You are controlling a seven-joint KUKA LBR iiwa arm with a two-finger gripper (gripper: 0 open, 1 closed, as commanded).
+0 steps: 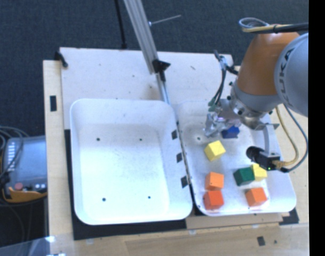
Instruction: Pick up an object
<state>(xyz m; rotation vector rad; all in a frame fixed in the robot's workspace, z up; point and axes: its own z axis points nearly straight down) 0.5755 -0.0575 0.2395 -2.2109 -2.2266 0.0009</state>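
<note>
Blue block just beside gripper (rt bin), above yellow block.

Blocks sit in right bin, gripper just behind them at bin's far end; left bin alongside.

arm: grey casing with dark lettering | broad orange band above wrist | thin cables looped alongside | tool: small, silvery metal parts
</note>
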